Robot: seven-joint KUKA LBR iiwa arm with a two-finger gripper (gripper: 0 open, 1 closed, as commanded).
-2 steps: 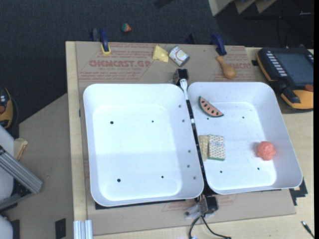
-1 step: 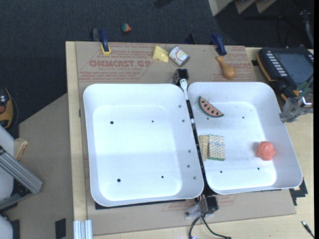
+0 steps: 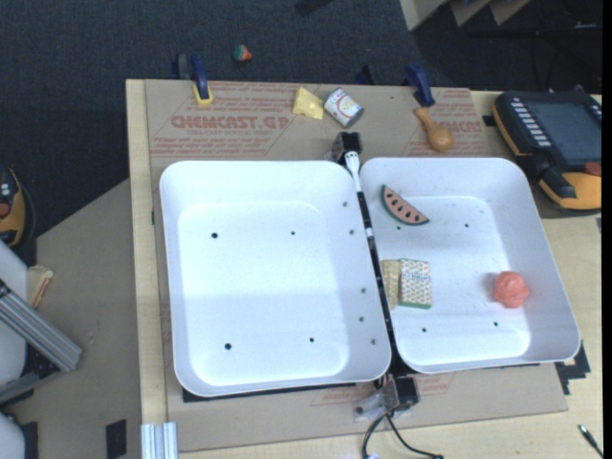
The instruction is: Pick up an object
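The right white bin [image 3: 535, 256] holds 3 things: a watermelon-slice toy [image 3: 404, 206], a patterned square block [image 3: 413, 283] and a pink-red ball [image 3: 511, 289]. I cannot tell the gripper's state.

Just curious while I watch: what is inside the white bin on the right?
Inside the right bin lie three things, apart from one another: a watermelon slice near the back, a patterned packet by the left wall, and a pink-red ball toward the right. What lies beneath the packet is covered.

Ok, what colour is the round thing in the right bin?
Pinkish-red ball, seen in the camera view near the right bin's right wall.
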